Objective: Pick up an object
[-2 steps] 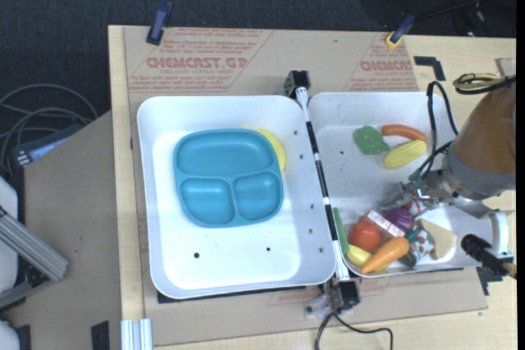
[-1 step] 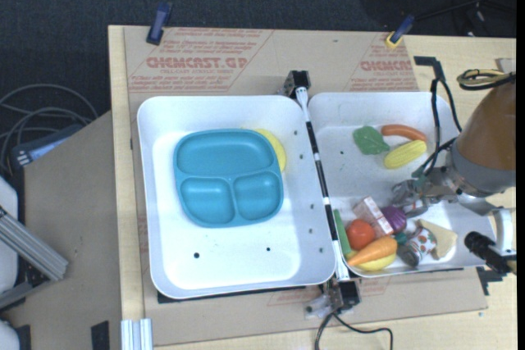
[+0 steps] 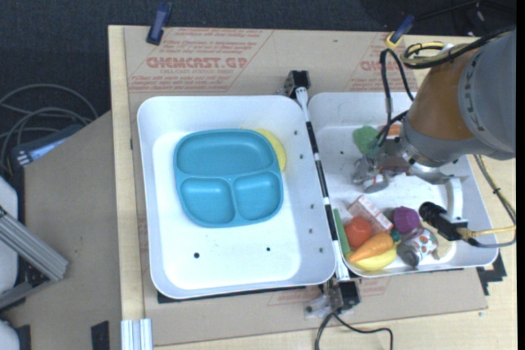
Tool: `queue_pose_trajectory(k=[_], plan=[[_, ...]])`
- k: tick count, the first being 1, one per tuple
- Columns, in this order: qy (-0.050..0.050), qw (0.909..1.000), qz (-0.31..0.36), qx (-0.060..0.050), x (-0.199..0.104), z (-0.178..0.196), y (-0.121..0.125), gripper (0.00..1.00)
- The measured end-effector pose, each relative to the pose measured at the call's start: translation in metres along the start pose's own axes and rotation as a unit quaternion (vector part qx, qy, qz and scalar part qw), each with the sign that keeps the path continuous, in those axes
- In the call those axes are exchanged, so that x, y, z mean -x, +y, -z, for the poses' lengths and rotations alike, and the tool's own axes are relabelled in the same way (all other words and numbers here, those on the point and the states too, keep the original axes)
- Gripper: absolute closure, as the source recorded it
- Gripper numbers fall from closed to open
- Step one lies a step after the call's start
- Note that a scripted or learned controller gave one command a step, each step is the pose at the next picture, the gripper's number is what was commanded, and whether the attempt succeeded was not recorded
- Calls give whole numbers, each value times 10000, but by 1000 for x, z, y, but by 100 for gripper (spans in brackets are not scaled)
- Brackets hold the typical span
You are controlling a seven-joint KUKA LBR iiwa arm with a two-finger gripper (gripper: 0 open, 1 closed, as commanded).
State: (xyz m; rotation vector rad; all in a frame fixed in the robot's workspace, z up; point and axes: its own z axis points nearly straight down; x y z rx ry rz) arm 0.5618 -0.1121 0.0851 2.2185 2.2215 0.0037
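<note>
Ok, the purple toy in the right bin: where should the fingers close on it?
Grip the purple toy across its rounded body, coming straight down from above. Its top is exposed, while the orange carrot and other toys crowd its lower side, so side approaches look blocked.

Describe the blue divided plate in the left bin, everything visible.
The blue divided plate looks like matte light-blue plastic, a rounded rectangle with three compartments: one wide one along the far side and two smaller ones nearer the camera. It lies flat and right side up on the floor of the left bin, toward the far side. A yellow object peeks out at its far right corner, partly hidden.
</note>
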Motion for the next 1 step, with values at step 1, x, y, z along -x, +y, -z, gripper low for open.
queue_pose_trajectory(k=[1], plan=[[-1,10000,6,0,-63,100,78,100]])
